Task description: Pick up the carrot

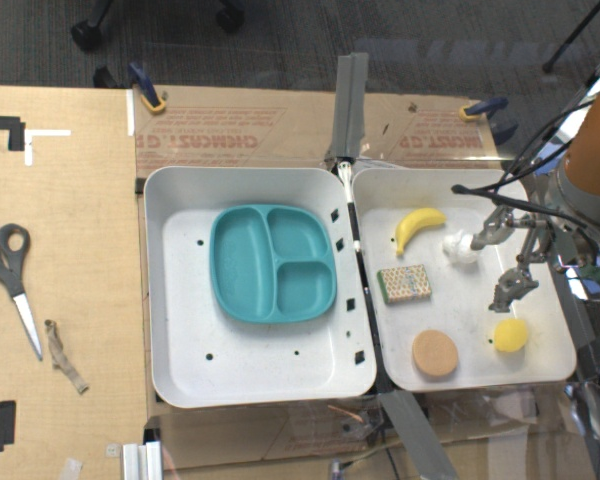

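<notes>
My gripper [501, 262] hangs over the right part of the right bin [380, 183], reaching in from the right edge. Its two fingers stand apart, open, with only bare bin floor between them. One fingertip [491, 232] is just right of a small white object [461, 247]. The other fingertip [508, 294] is a little above a yellow lemon [510, 335]. Nothing is held.
The right bin also holds a banana [418, 227], a greenish rectangular sponge [405, 284] and a round tan disc [435, 353]. A teal divided plate [274, 263] lies in the left bin [170, 368]. Scissors [13, 278] lie on the bench at far left.
</notes>
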